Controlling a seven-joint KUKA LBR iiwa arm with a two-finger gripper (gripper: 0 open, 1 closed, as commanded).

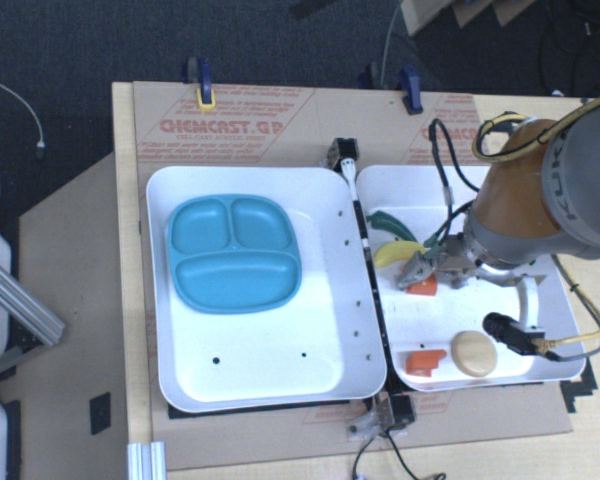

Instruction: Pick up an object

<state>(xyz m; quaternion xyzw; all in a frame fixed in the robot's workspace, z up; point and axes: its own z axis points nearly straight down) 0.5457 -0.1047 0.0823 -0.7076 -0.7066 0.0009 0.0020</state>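
Observation:
My gripper [420,270] is low in the right bin [540,373], near its left wall. Right under its tip lies a small red-orange piece [423,287], touching or very close to it; whether it is gripped I cannot tell. A yellow curved piece [389,255] and a green piece [388,225] lie just left of and behind the gripper. Towards the front of the same bin sit an orange block [426,361] and a beige round object [473,353].
The left bin [270,363] holds a blue divided plate [235,252] in its back left part. The grey and orange arm [525,203] covers the right bin's back right area. A divider [365,268] runs between the bins.

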